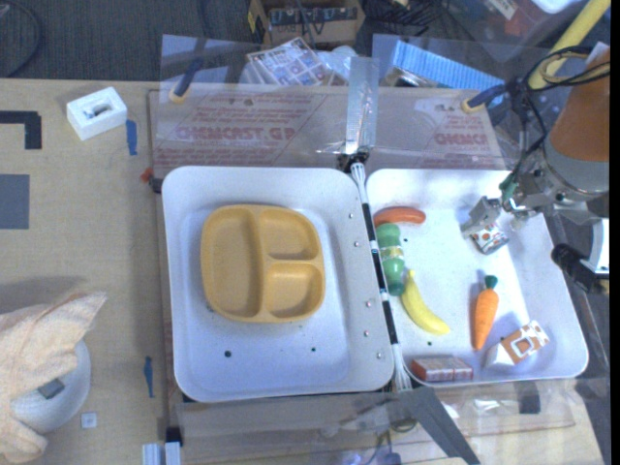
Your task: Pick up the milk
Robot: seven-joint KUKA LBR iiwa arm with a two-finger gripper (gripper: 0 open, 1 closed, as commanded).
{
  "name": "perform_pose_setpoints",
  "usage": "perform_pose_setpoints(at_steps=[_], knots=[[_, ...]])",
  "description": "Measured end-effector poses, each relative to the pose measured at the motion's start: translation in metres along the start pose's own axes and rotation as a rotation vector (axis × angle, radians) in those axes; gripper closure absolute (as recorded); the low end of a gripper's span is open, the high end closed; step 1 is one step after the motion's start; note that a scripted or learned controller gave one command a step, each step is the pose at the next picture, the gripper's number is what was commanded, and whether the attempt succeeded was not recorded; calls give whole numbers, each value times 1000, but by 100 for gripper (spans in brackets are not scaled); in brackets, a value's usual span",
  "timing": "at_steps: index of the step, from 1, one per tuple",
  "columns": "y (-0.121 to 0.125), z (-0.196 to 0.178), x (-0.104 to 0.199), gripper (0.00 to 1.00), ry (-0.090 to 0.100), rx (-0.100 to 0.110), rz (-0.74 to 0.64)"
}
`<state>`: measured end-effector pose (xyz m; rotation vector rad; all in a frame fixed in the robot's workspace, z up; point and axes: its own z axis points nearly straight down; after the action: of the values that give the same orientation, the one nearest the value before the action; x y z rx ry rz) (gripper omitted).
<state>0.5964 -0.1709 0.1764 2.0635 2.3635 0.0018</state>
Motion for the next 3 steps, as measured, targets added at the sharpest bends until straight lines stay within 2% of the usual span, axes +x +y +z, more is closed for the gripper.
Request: perform_pose_setpoints(at_steps=[1,2,3], knots=[[12,81,-43,0,1,0,-42],[13,70,-45,100,-1,-4,-40],[-20,14,-16,100,2,5,246]])
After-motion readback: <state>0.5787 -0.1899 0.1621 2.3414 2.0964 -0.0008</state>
